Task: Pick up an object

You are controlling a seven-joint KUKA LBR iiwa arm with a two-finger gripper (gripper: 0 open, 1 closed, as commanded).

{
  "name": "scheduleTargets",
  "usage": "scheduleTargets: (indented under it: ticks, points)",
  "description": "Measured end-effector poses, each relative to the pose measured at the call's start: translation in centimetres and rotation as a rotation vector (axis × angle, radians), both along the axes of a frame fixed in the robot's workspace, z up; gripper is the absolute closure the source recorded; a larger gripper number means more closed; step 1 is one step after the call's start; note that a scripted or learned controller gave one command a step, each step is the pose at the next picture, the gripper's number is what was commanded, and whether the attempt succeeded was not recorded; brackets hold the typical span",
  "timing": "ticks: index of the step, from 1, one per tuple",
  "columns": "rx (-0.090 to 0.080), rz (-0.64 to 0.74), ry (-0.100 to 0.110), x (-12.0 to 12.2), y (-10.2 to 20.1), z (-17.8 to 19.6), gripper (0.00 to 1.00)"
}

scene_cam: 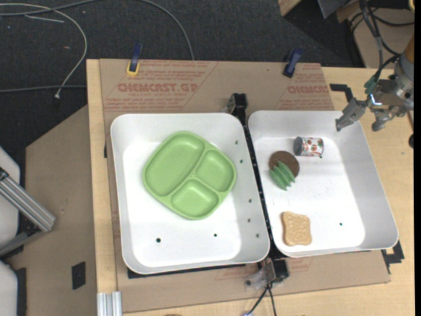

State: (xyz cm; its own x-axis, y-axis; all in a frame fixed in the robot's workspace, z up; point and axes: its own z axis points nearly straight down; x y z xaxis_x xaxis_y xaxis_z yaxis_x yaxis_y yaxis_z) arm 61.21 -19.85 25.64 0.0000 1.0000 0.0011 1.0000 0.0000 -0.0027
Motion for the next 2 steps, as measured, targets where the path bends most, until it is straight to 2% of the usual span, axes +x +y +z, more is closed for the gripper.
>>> scheduleTargets:
  ticks: [1,2]
  points:
    - [-0.001,0.001,-0.002,0.1,0.0,0.1,0.0]
    - [0.0,0.0,-0.002,0.2,0.2,-5.8,0.0]
